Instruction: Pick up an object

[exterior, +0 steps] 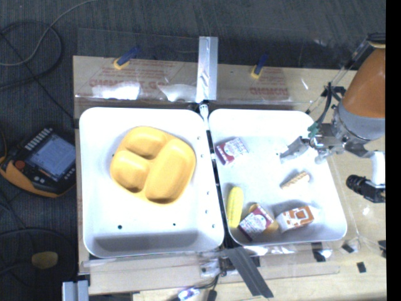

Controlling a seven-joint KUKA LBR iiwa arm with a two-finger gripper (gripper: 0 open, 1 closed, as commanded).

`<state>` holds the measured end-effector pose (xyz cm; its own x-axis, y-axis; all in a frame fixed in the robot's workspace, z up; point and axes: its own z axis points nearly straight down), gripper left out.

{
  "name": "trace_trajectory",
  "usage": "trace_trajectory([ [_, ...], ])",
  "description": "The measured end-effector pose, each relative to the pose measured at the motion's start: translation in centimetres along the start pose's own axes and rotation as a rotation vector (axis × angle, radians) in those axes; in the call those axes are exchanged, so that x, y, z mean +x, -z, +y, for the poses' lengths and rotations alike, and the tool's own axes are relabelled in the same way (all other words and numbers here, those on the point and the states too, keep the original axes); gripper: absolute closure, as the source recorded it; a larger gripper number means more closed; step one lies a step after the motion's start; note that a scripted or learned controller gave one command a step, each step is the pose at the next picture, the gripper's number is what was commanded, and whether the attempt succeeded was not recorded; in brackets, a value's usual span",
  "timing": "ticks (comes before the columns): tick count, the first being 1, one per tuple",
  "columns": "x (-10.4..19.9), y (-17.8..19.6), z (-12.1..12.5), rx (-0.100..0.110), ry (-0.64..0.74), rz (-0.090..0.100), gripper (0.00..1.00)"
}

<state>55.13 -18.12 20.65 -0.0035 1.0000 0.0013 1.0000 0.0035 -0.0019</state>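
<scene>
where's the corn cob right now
The corn cob lies in the right bin against its left wall, near the front, just left of the small purple-and-white carton.

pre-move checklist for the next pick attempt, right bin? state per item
1. Pincer above the right bin, near its upper right part: ok.
2. Nothing seen between the fingers, so it carries nothing: ok.
3. Nearest target, the small tan ridged piece, lies just below the pincer with bare floor around it: ok.
4. Corn cob lies against the left wall, awkward for a grasp: not ok.
5. Purple packet and orange carton crowd the bottom wall, touching or nearly so: not ok.
6. Pincer height above the bin floor: cannot tell.
</scene>
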Motion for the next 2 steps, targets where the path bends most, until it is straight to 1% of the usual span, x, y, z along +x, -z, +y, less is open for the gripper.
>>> trace_trajectory([
  [1, -3.4, 7.2, -0.6, -0.002, -0.040, -0.003, 0.00],
  [2, -2.0, 0.8, -3.2, 0.001, -0.376, 0.001, 0.00],
])
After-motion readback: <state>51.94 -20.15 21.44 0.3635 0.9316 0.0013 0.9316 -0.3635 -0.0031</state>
